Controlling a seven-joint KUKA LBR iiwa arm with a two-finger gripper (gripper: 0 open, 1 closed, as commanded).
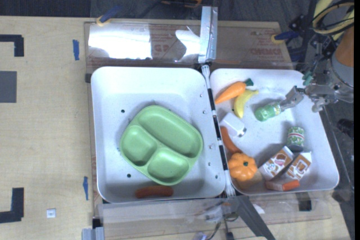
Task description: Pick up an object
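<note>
Green bottle-ish toy [267,112] lying on its side near the top of the right bin [329,174] looks like the likely pick, since the gripper [292,97] sits just beside it; probably light hard plastic, rounded and slippery, so I'd pinch across the middle. Can't tell how the jaws stand, and nothing shows between them. That bin also has a carrot [230,91], banana [243,103], pumpkin [242,167], small can [296,137] and two cartons [288,164]; the left bin [107,87] holds a green divided plate [161,143] and a sausage [154,192].
</note>
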